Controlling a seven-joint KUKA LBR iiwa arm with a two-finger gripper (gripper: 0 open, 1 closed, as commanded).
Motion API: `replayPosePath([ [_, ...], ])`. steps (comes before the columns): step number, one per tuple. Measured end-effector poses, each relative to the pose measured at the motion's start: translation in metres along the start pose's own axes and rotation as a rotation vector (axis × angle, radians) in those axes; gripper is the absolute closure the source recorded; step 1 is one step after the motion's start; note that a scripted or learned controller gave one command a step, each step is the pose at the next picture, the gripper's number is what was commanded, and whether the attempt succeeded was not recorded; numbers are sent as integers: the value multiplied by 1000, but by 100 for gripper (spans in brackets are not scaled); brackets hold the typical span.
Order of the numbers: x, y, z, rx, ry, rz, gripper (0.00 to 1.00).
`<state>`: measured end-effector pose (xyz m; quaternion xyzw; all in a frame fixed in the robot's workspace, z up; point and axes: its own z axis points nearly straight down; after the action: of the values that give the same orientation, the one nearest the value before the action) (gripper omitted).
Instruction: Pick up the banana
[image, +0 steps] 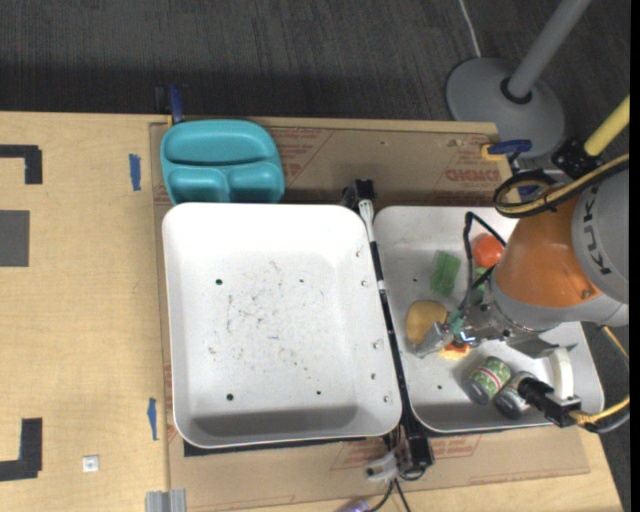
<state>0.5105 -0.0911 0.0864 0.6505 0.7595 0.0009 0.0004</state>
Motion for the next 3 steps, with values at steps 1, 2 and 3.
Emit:
replayPosePath([
  [1,109,10,-98,-1,-1,-206,0],
  [2,179,-3,-98,3,1,-438,0],
  [3,219,3,0,-1,0,-654,0],
])
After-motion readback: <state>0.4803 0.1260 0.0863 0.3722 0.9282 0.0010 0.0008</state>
